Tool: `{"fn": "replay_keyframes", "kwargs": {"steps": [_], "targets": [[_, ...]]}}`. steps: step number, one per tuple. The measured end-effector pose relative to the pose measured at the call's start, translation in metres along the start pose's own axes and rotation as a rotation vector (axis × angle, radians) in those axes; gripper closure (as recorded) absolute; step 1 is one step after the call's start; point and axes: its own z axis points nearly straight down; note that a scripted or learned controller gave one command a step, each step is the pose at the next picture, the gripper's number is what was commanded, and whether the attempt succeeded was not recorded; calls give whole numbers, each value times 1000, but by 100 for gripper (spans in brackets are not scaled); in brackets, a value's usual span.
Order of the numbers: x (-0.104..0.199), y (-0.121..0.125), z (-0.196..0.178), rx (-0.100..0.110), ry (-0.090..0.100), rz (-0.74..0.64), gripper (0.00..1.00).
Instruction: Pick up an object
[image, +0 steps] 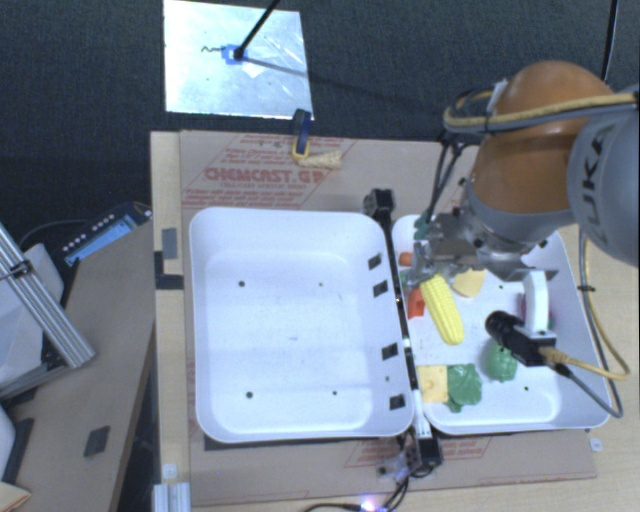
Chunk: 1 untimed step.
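My gripper (430, 258) hangs over the far left part of the right bin (560, 400), just beyond the top end of a yellow corn cob (443, 310). The cob lies at a slant near the bin's left wall. A small orange piece (405, 258) sits beside the gripper, and a red-orange piece (416, 304) lies left of the cob. A pale yellow piece (469, 285) rests right of the cob's top. Nearer the front lie a yellow block (432, 382) and two green toys (463, 386) (500, 364). Nothing shows between the gripper's tips.
The left bin (290, 330) adjoins the right one, with black clips (390, 352) along the shared wall. Both bins rest on a cardboard sheet (260, 170). The arm's large orange and grey body (540, 140) overhangs the right bin's far side.
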Motion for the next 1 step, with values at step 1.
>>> {"fn": "replay_keyframes", "kwargs": {"steps": [1], "targets": [[-46, -30, 22, -2, -2, 9, 100]]}}
